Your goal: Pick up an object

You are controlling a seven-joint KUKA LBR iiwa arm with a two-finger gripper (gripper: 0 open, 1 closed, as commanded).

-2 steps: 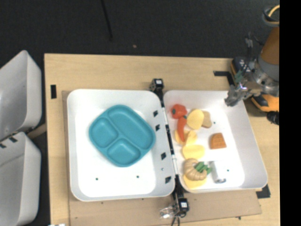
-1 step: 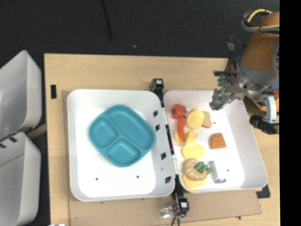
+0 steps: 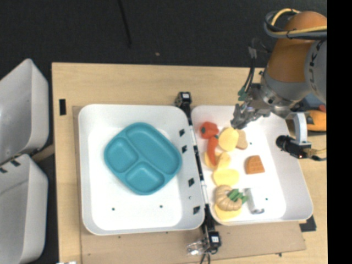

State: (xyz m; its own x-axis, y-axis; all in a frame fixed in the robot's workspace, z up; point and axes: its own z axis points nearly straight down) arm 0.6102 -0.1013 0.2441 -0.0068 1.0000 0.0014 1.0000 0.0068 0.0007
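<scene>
Rounded yellow plastic food [image 3: 229, 139] beneath metal claw [image 3: 240, 120], glossy divided teal plate [image 3: 143, 157]

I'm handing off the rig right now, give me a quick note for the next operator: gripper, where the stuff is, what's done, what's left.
Gripper: low over the right bin, at the back of the pile beside a round yellow piece; finger state unclear.
Items: toy food lies in the right bin's left half, an orange-brown piece apart. Blue divided tray sits in the left bin.
Done: no pick visible.
Left: grasp one item and lift it.
</scene>
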